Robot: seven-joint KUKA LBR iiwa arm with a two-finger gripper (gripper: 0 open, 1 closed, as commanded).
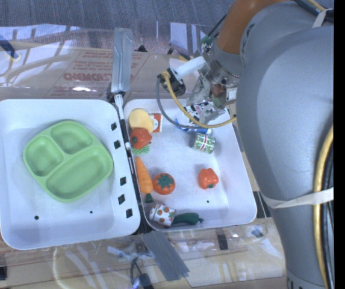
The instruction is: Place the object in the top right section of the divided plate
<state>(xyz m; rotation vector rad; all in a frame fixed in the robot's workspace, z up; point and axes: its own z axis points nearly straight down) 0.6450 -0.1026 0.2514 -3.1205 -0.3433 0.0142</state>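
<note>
Grey arm (286,131) fills foreground | claw (203,108) over right bin (238,185), grip unreadable | striped can (203,142) just below it | green divided plate (68,159) far left

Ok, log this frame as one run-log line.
phase: reaching | gripper: over right bin, near small can | divided plate: left bin, nothing in it | held: nothing seen

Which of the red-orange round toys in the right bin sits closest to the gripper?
The small pepper, alone toward the bin's right side below the gripper. The tomato lies further left mid-bin, and the other tomato sits against the left wall.
</note>
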